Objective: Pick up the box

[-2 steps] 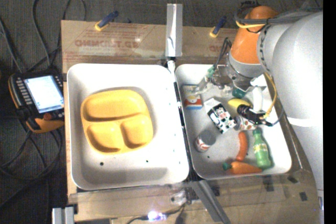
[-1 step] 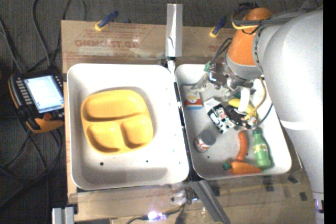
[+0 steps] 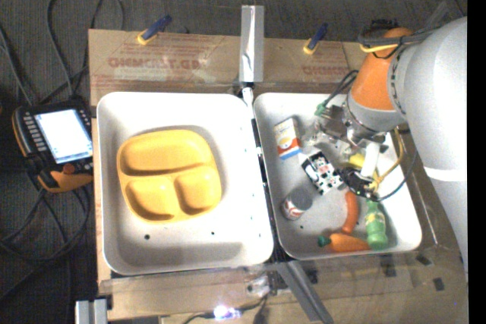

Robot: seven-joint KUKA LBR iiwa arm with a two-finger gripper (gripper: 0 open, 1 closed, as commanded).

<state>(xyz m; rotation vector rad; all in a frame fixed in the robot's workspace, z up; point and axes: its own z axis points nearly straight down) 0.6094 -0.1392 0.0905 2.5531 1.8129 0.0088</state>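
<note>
— Where is the box [image 3: 285, 138] found?
— It is seen lying in the right bin [image 3: 406, 239], to the left of the claw [image 3: 334, 134] and close beside it, not touched by it.
— And the claw's spread?
— It cannot be told; the tips are lost among cables.
— What else is seen?
— A patterned black-and-white pack [image 3: 322, 171] just below the claw, carrots [image 3: 346, 228] farther below.
</note>
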